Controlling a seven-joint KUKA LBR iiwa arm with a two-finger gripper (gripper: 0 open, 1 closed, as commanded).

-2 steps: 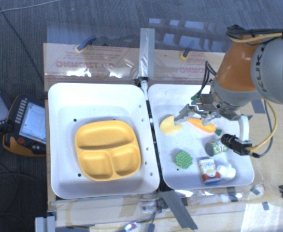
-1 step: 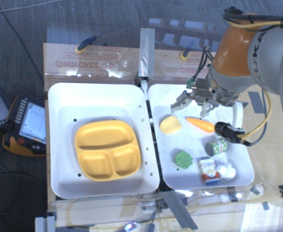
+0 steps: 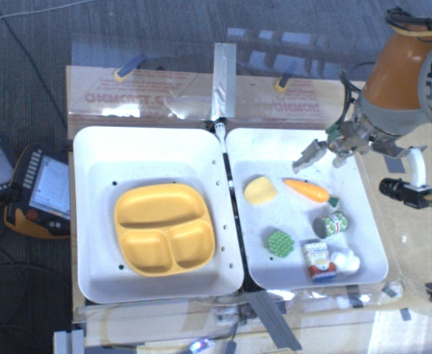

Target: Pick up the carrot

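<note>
An orange carrot (image 3: 307,189) with a small green end lies in the right bin (image 3: 254,142), pointing left, just right of the bin's middle. My gripper (image 3: 321,158) hangs over the back of that bin, a little behind the carrot and apart from it. Its two grey fingers are spread open with nothing between them. The orange-banded arm comes in from the upper right.
Around the carrot lie a pale yellow lump (image 3: 260,189), a green ridged disc (image 3: 280,243), a green and white can (image 3: 332,224), and a red and white bottle (image 3: 318,260). The left bin (image 3: 91,153) holds a yellow divided plate (image 3: 164,226).
</note>
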